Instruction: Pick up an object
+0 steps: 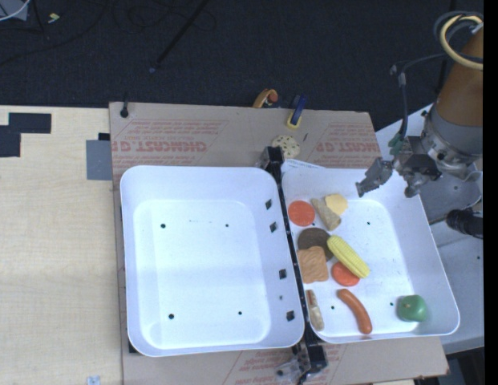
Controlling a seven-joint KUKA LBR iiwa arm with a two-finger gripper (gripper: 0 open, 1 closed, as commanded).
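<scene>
A robotics lab: white bins (200, 184) on cardboard (192, 139), loose cables (112, 6) behind.

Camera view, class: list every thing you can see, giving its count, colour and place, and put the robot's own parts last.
Bins: two, white, side by side on the bench.
Corn cob: one, yellow, middle of right bin.
Sausage: one, orange-red, lower right bin.
Green ball: one, right bin's near right corner.
Orange disc: one, upper left of right bin.
Toast slice: one, brown, beside the divider.
Gripper: one, grey, above right bin's far edge.

Two bins side by side, left bin (144, 215), right bin (429, 247) holding food items
</scene>
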